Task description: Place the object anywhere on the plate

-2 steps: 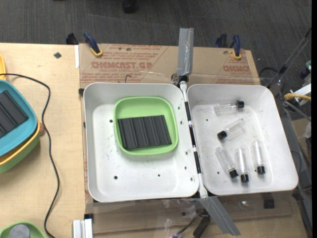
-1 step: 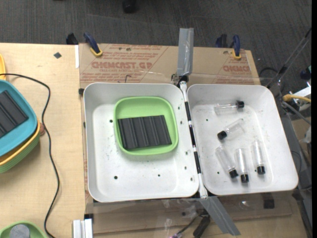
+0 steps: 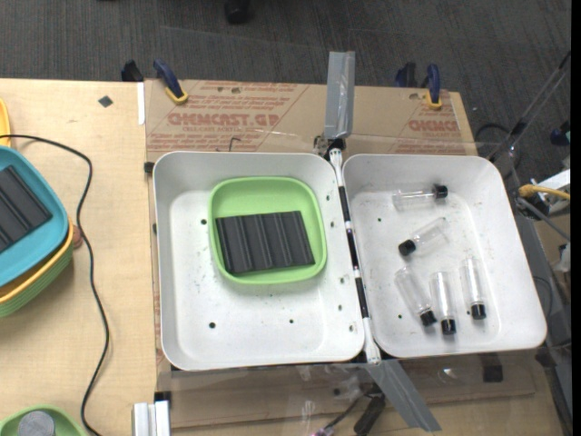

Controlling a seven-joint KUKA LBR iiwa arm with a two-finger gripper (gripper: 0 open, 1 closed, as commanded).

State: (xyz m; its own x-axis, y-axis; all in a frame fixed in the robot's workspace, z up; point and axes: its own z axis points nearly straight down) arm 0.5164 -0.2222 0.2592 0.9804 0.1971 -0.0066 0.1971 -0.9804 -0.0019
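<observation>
A green square plate (image 3: 268, 193) with a dark ribbed insert (image 3: 266, 242) lies in the left white bin (image 3: 186, 271), toward its back. In the right white bin (image 3: 508, 243) lie several clear vials with black caps: one near the back (image 3: 419, 196), one in the middle (image 3: 423, 239), and three side by side near the front (image 3: 443, 298).
Cardboard clamped with blue clips lies behind the bins (image 3: 245, 116). A grey post (image 3: 339, 98) stands at the back between the bins. Stacked teal and yellow plates (image 3: 27, 234) and a black cable (image 3: 91, 243) are on the wooden bench at left.
</observation>
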